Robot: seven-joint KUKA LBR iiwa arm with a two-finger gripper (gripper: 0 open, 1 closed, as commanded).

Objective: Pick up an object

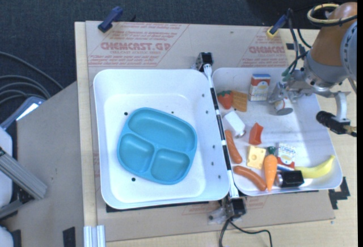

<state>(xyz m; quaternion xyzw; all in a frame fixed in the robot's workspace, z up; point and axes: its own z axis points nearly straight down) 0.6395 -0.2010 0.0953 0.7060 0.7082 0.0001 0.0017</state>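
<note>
On a brown bench, the left bin [108, 126] holds a blue tray [157, 145]. The gripper [281, 105] hangs over the right bin's [317, 126] far end, near a milk carton [260, 87]; carrot [270, 171], banana [316, 168] and sausages [250, 176] crowd the near end.

1 fixed camera high above the bench [142, 41], slanting down on both bins [108, 126]

The arm [332, 53] reaches in from the worktop's right edge, wrist bent down, claw [280, 101] low near the far-right corner.
</note>
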